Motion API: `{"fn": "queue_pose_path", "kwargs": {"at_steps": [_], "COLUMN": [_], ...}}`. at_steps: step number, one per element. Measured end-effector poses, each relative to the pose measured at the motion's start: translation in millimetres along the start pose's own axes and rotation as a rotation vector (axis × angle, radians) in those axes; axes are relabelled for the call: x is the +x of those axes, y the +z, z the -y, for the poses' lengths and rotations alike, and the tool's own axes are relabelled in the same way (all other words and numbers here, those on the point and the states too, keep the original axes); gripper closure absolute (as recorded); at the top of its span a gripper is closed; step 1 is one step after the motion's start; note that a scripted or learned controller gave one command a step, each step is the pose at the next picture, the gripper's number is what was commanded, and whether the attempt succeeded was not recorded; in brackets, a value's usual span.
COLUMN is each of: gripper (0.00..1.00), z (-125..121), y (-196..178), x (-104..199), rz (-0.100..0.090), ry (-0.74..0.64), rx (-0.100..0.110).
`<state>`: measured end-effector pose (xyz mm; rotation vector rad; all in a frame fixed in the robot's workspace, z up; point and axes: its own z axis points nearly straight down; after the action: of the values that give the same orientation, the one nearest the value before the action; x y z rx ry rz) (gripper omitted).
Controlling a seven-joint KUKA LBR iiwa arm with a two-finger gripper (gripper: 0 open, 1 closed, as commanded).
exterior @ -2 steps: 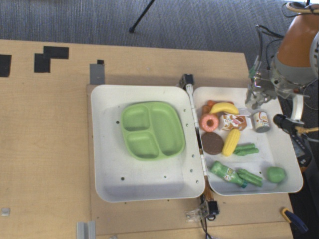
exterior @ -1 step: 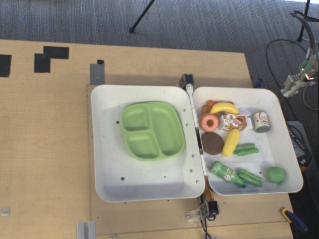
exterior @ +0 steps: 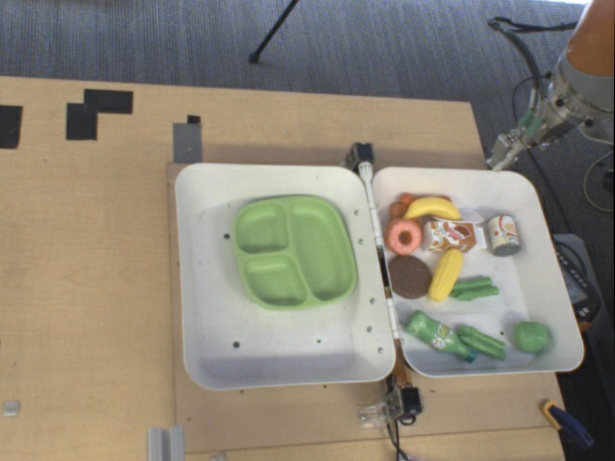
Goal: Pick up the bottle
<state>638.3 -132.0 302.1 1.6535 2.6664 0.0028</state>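
My hand at upper right, above the right bin's far corner; grip state unclear | bottle lies lower right, well apart, untouched

On the wooden counter two shallow white plastic bins sit side by side, the left bin holding a green divided plate near its middle. In the right bin, a yellow banana lies at the back, with a pink doughnut, a small carton and a metal can in a row before it. A green plastic bottle lies along the near edge, left of a green ball. The end effector hangs behind the right bin's back rim.
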Motion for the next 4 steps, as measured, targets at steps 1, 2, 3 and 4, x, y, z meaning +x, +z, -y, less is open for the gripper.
{"fn": "queue_pose_path", "kwargs": {"at_steps": [1,2,3,4], "gripper": [1.00,1.00,1.00,1.00], "z": [-11,-42,-59,-55], "y": [-154,-80,-30,-23], "x": [8,44,69,94], "rz": [0.003,-0.001,-0.001,-0.002], "ry": [-0.301,-0.063,0.430,0.540], "rx": [-0.002,0.000,0.002,0.003]}}
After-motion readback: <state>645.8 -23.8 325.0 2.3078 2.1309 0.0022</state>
